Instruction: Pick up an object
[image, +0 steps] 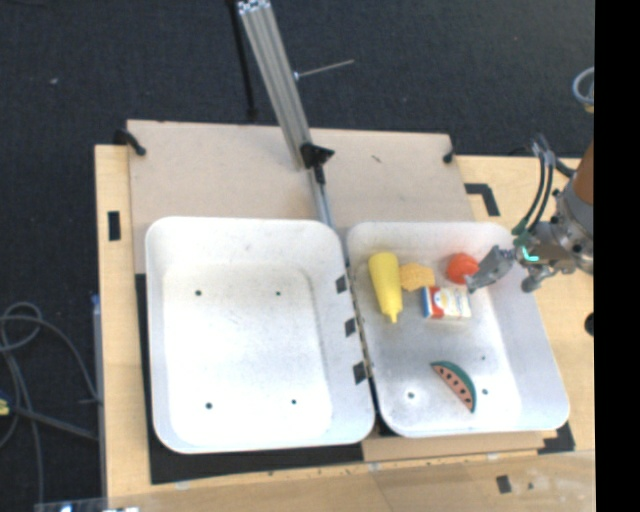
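A: Going left to right. We have the left bin (245, 335) on the worktop (400, 165), white, shallow, a few dark dots on its floor. A grey metal rail (285, 90) slants in from the top and ends near the gap between the two bins.

B: And the right bin (530, 370)?

A: Touching the left one along the middle edge. Contents, left first: we see a yellow bottle (386, 285) lying roughly upright in the frame, cap end toward the bottom. Just beside it on the right, a small yellow-orange piece (418, 274). Below and right of that, a small white box with red and blue print (446, 303). Above the box, an orange-red ball (461, 266). Lower down, well apart from that cluster, a watermelon slice (455, 385) lies flat.

B: Pincer?

A: We see the pincer (487, 272) at the right side of the right bin, reaching in from the right. One dark finger (492, 266) angles down-left, its tip just beside the orange-red ball and the top of the box. We can't tell whether the fingers are spread or pressed together from this angle, and we see nothing between them.

B: So all the objects are sitting in the bin?

A: Yes, all five rest on the bin floor.
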